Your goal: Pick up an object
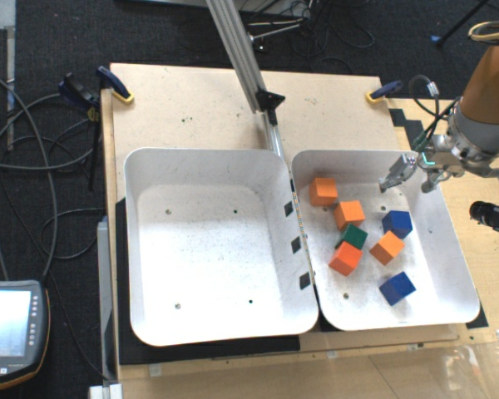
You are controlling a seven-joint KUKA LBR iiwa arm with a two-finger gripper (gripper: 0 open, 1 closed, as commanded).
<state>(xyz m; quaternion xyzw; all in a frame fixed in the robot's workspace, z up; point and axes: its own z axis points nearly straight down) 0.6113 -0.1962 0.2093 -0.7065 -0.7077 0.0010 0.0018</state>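
Hovering hand: the hand (pixel 409 175) hangs over the right bin's (pixel 457 260) upper right corner, fingers spread apart, nothing between them.
Blocks: seven lie in the right bin, all apart from the hand.
Orange blocks: one near the top (pixel 323 191), one just below it (pixel 349 214), one at centre (pixel 345 258), one to its right (pixel 387 247).
Green block: (pixel 353 237) touching the centre orange one.
Blue blocks: one (pixel 397 223) nearest the hand, one (pixel 397 288) lowest.
Left bin: (pixel 141 223) beside it on the worktop (pixel 200 106).
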